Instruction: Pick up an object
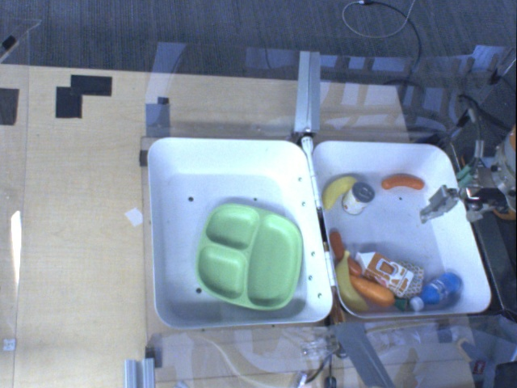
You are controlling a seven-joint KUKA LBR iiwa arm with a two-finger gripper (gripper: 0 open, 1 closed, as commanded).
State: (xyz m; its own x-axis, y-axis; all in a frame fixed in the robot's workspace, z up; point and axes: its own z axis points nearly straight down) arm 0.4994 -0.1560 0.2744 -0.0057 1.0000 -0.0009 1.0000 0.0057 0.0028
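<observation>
Camera view: I've got the gripper (440, 204) hanging over the right bin (452, 162), near its right wall, arm coming in from the right. Nothing between the fingers; whether they're spread or closed I can't tell at this angle.

Candidate objects are all in the right bin. Upper part: a yellow banana (337, 189) touching a small bottle with a grey cap (356, 197), and an orange sausage (402, 183) just beside them. The sausage is the nearest thing to the gripper and lies on its own.

Lower part is a pile: a carton with orange print (392, 273), an orange carrot-like piece (372, 290) under it, a second banana (346, 281) against the left wall, a reddish piece (336, 242) above that, and a blue bottle (440, 289) in the corner.

Left bin (166, 176) holds a green divided tray (250, 255), tilted a little, compartments bare.

Risks, as I judge them:
- Straight descent from here lands on bare bin floor, so a blank close.
- Going for the pile: the fingers could wedge between the carton and carrot, grab two, or push things into the wall.
- Blue bottle sits tight in the corner, so the fingers could clip the rim.
- Sausage and bottles are round and may roll or squirt out on closing.

I'd aim at the sausage.
</observation>
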